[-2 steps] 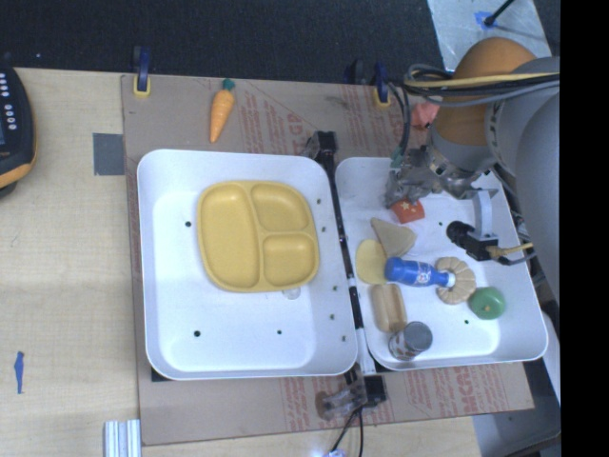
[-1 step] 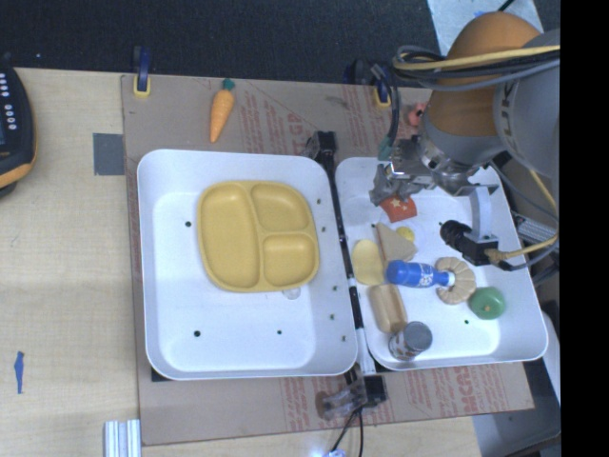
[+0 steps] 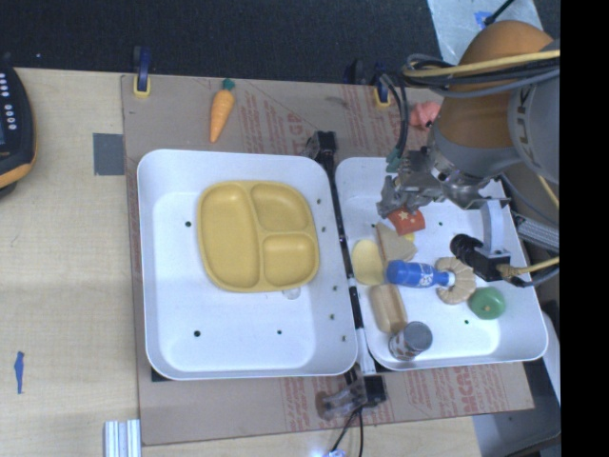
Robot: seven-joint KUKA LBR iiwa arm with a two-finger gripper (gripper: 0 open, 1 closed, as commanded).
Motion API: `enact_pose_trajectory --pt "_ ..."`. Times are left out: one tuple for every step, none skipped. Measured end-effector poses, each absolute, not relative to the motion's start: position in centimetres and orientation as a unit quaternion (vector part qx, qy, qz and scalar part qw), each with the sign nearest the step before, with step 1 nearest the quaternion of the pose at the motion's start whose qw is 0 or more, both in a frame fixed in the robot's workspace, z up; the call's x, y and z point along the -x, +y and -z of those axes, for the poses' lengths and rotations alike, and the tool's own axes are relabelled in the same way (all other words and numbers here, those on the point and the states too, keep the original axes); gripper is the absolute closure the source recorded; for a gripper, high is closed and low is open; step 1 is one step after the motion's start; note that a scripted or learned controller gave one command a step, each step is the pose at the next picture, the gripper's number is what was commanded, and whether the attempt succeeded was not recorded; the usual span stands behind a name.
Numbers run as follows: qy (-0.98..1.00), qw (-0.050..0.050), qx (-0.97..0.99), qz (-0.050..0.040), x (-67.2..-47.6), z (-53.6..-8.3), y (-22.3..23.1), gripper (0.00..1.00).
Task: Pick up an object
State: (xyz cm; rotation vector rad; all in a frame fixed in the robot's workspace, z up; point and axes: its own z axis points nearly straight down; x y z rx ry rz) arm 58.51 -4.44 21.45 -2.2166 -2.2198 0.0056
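My gripper [image 3: 403, 201] hangs low over the back left part of the right bin [image 3: 514, 346], just above and touching or nearly touching a small red object [image 3: 410, 221]. Nothing can be made out between the gripper's tips. In front of it lie a tan wooden piece [image 3: 392, 243], a pale yellow piece [image 3: 365, 256] and a blue bottle [image 3: 415, 274]. Farther forward are a tan loaf-shaped piece [image 3: 387, 306] and a grey can [image 3: 412, 339]. To the right sit a tan ring [image 3: 458, 286] and a green round piece [image 3: 487, 303].
The left bin [image 3: 171, 331] holds a yellow divided plate [image 3: 257, 234]. An orange toy carrot [image 3: 221, 110] lies on the bench behind the left bin. A pink object [image 3: 424, 112] lies behind the right bin. The arm covers the right bin's back right corner.
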Motion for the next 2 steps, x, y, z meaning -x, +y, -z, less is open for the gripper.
enact_pose_trajectory --pt "-0.71 0.003 0.704 -0.0019 -55.8 -22.9 0.3 1.0" --pt "-0.711 0.003 0.704 -0.003 -57.7 -18.9 5.0 1.0"
